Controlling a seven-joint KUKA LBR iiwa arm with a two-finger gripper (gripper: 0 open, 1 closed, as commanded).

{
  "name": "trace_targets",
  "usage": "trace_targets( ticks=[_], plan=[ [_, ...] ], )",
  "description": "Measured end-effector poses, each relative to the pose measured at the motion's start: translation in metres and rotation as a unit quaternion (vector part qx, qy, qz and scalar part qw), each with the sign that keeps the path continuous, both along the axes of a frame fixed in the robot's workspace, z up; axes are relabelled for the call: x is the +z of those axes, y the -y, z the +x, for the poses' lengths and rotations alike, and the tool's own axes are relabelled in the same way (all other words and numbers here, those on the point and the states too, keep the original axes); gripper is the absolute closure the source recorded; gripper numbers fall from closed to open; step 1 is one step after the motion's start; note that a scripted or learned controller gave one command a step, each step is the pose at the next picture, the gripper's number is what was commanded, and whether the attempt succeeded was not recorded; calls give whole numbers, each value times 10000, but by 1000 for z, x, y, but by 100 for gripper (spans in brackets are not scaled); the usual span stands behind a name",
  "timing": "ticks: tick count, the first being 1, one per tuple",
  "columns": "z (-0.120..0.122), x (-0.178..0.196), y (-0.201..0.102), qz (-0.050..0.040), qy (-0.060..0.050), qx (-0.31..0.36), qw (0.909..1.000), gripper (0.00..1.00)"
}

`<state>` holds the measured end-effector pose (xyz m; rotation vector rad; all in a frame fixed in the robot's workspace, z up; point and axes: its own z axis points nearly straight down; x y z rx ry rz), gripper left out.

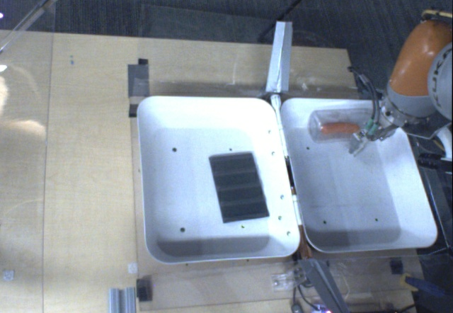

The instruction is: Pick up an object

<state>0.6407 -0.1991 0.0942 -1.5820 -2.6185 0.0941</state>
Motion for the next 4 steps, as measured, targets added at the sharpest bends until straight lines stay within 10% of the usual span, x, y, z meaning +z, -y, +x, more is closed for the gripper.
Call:
trace_targets(
  ticks=[1,2,4],
  plan=[
    [-5,-4,-1,36,-117,-12,9999,0],
    [1,-13,9,161,-87,61,9998,0],
    [3,-14,24,117,-9,26,9999,0]
  ],
)
